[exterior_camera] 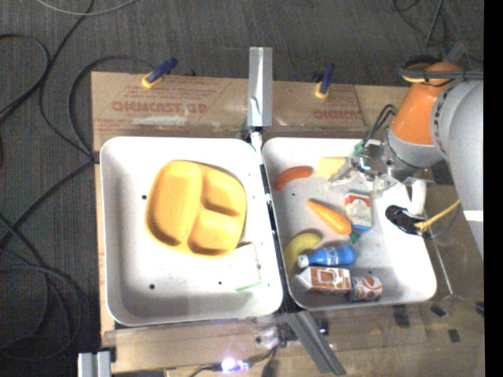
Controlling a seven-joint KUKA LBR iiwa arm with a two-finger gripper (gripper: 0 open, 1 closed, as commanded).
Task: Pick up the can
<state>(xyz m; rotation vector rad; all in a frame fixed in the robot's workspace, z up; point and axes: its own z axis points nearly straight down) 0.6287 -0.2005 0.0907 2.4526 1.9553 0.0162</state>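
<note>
Gripper: grip state unclear | can: bin corner, partly behind carton

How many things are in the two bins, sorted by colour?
Yellow: 3, the tray, the banana, the block
Orange or red: 3, the carrot, the sausage, the can
Blue: 1, the bottle
Brown: 1, the carton
White and red: 1, the small box
Total: 9
</note>
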